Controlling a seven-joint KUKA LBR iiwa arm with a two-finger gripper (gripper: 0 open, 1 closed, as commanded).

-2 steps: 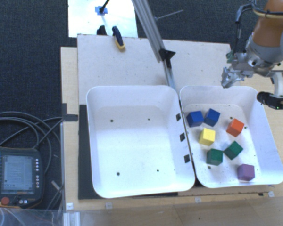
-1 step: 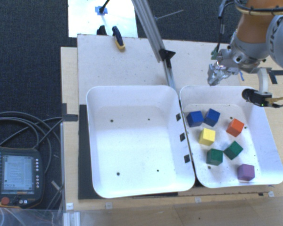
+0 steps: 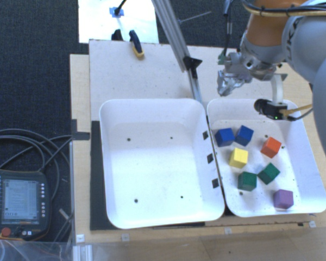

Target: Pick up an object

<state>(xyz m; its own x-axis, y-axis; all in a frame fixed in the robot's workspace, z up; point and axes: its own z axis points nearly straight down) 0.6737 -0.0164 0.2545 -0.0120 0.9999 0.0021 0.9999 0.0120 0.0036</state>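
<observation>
Grey metal gripper (image 3: pixel 226 87) hovers above the right white plastic bin's (image 3: pixel 309 167) far rim, carrying nothing; finger spread cannot be told. Below and nearer lie seven small cubes, the closest a blue wooden cube (image 3: pixel 224 136), likely spaced for easy grasping.

One fixed camera looks down at a slant from above the bench's near side, far enough to take in both white bins (image 3: pixel 152 113), the arm's wrist seemingly nearer the lens.
</observation>
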